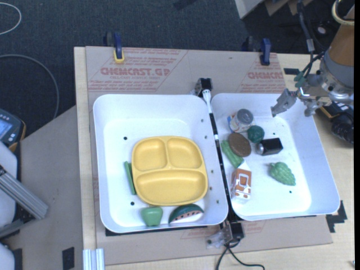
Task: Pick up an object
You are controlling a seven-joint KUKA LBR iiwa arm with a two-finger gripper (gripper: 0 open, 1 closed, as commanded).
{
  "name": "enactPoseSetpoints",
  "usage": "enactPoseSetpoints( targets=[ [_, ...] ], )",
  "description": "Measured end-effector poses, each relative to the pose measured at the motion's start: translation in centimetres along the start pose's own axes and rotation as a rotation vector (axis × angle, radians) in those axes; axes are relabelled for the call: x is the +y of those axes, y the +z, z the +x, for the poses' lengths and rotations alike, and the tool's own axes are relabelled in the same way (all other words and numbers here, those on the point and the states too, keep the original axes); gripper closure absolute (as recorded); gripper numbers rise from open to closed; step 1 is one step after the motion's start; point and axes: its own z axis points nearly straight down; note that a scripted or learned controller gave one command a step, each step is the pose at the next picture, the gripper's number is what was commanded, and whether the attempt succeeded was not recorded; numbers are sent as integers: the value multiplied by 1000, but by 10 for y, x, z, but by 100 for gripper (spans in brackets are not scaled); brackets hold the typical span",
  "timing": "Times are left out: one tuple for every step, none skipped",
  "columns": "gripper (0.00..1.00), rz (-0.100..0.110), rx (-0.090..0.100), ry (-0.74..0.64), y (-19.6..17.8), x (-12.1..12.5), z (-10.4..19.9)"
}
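The gripper (pixel 295 102) hangs at the upper right of the frame, over the far edge of the right bin (pixel 318 167). We see its two fingers spread apart with nothing between them. The candidate objects cluster in this bin's left half, below and to the left of the gripper. Nearest is a small grey can (pixel 244 117), then a teal ball (pixel 256 133), a brown disc (pixel 240 145) and a black block (pixel 271 146). A green leafy piece (pixel 282 173) lies alone, lower in the frame, almost straight below the gripper. The black block's long axis runs roughly left to right. We judge the coming move to be a short reach down-left.
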Motion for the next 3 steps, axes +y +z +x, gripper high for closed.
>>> enactPoseSetpoints(
  targets=[
    [0, 14, 4, 1, 151, -11, -14],
    [100, -3, -1, 1, 131, -7, -14],
    [100, -12, 1, -10, 57, 21, 82]
  ],
)
